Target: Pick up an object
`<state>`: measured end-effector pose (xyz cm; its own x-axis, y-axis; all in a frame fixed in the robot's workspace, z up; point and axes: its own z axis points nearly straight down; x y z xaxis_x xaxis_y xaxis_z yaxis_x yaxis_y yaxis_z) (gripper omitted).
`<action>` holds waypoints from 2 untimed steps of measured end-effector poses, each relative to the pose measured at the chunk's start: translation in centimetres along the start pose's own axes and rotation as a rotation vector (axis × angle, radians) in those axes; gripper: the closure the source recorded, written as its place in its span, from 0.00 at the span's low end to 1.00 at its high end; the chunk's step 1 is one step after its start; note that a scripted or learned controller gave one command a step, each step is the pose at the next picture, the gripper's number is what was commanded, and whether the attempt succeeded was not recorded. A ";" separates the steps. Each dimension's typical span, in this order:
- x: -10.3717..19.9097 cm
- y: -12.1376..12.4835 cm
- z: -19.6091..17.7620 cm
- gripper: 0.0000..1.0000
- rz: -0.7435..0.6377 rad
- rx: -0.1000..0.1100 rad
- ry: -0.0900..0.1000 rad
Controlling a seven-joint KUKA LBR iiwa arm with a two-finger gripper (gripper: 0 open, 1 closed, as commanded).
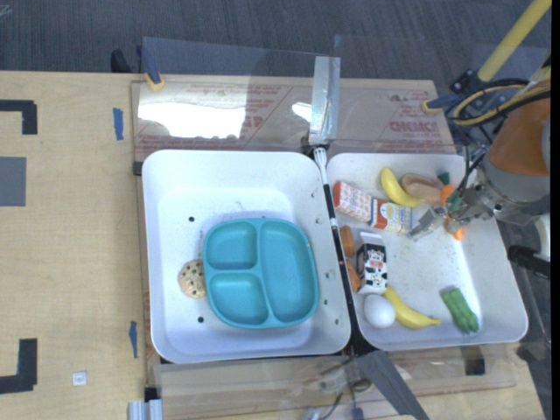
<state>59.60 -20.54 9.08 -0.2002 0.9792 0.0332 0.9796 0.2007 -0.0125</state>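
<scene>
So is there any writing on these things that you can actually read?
Nothing reads clearly.
Red lettering on the cardboard behind the bins: mirrored and blurred, unreadable.
Orange-and-white carton: print too small.
Small black-and-white carton: print too small.

No legible text on anything.

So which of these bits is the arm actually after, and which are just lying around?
In play, near the claw in the right bin:
- upper banana
- carton
- small black-and-white box
- white egg
- lower banana
- green vegetable

Lying about, in the left bin:
- teal divided plate
- cookie
</scene>
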 end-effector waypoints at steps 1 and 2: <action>-0.4 -0.1 -2.1 0.00 -0.055 -0.013 -0.017; 4.7 6.5 -4.9 0.00 -0.193 -0.018 -0.036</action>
